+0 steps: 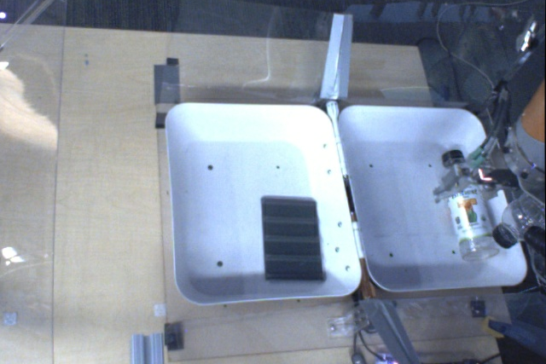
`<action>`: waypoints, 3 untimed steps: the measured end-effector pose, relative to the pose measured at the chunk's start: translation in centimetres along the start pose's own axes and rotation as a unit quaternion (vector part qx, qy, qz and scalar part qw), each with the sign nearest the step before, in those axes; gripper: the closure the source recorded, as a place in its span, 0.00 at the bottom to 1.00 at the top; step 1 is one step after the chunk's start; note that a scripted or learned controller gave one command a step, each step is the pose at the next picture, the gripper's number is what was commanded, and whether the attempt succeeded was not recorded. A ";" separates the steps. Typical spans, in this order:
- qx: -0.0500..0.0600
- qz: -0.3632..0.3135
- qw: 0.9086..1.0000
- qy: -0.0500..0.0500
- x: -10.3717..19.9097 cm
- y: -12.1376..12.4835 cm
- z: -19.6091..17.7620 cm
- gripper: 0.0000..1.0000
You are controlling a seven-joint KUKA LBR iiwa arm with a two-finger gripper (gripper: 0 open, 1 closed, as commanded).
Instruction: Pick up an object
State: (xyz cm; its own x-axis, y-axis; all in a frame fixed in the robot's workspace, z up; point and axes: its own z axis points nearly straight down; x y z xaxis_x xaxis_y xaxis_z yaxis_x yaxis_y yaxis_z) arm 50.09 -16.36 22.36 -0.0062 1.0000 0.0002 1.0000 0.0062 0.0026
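A small clear bottle with a white and green label lies on its side in the right bin, near that bin's right wall. My gripper hangs just above the bottle's far end, low in the right bin, and the grey arm with its orange band reaches in from the right. A flat black ribbed block lies in the left bin, toward the front right part of it, far from the gripper.
A metal divider post stands behind the seam between the two bins. Cables and fittings crowd the back right. Clear plastic sheeting covers the wooden bench on the left.
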 end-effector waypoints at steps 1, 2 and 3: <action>0.000 -0.027 1.000 0.000 -4.1 3.6 6.8 0.00; -0.009 -0.130 0.991 -0.003 -1.8 11.1 12.9 0.00; -0.011 -0.225 0.974 -0.006 -0.1 9.0 12.8 0.00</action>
State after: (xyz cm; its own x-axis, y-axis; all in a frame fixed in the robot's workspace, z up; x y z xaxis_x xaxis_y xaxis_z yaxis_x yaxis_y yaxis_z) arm 59.17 -16.36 9.54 -0.4438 0.8959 -0.0175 0.8957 0.4441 0.0208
